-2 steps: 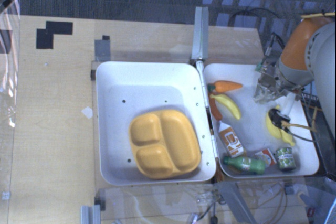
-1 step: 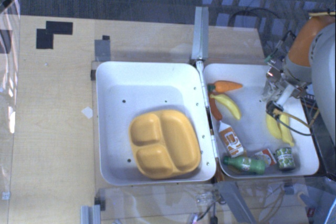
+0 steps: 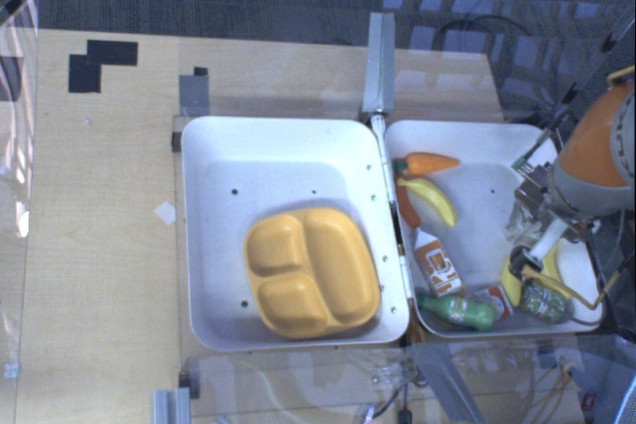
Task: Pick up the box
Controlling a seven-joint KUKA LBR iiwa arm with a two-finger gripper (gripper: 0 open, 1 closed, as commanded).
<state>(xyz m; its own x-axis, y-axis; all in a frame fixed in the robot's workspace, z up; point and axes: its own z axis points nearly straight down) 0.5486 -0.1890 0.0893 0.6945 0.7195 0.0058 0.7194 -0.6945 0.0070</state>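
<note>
The box [image 3: 437, 265] is a small orange and white carton lying flat in the right bin [image 3: 477, 146], near its left wall and towards the front. My gripper [image 3: 525, 219] hangs over the right side of the same bin, about a hand's width to the right of the box and apart from it. Nothing shows between the gripper and the box. The grey arm with its orange band [image 3: 601, 142] comes in from the right edge.
Around the box lie a carrot [image 3: 429, 163], a banana [image 3: 433, 200], a red piece [image 3: 406, 205] by the wall and a green bottle [image 3: 459, 311]. A yellow item [image 3: 568, 270] and a green item [image 3: 545, 303] sit under the wrist. The left bin [image 3: 214, 213] holds a yellow divided tray [image 3: 311, 270].
</note>
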